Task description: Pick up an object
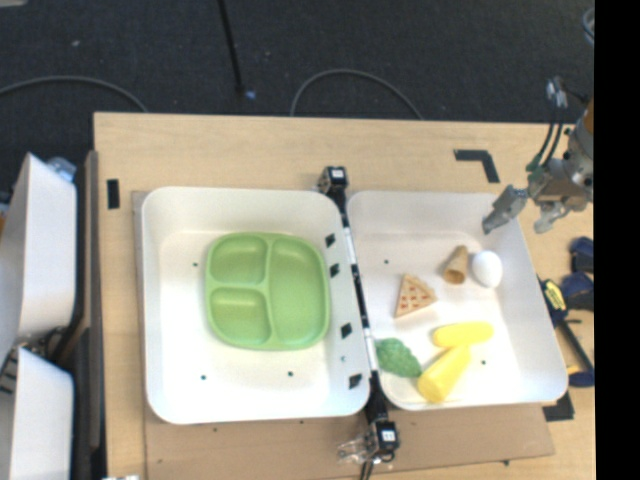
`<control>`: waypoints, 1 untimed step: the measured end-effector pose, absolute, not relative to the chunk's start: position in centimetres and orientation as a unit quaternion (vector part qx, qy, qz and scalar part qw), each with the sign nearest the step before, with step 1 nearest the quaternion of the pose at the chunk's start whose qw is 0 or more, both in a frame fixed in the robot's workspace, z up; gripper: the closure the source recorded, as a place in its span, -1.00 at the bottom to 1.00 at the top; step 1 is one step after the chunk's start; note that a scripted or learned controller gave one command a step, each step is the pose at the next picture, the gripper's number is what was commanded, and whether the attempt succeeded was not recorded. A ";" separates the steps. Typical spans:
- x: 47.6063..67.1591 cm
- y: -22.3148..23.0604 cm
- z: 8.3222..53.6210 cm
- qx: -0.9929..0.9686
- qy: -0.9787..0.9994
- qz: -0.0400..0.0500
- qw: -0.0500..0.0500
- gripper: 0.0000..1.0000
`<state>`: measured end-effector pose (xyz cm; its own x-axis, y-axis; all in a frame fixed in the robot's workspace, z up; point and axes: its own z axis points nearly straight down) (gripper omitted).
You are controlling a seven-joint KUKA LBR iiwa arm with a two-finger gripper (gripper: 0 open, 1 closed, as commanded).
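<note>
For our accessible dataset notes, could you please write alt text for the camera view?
Two shallow white bins sit side by side on a wooden bench: the left bin holds a green divided plate, and the right bin holds a white egg, a pizza slice toy, two yellow pieces and a green leafy toy. The grey gripper hovers open over the right bin's far right corner.

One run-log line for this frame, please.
pincer: open, above right bin's far right corner, holding nothing | nearest: white egg | green divided plate: left bin
</note>
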<state>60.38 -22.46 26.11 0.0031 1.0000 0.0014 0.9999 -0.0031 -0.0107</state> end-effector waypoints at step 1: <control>60.6 -22.4 26.9 -0.707 -0.707 0.000 -0.001 -1.00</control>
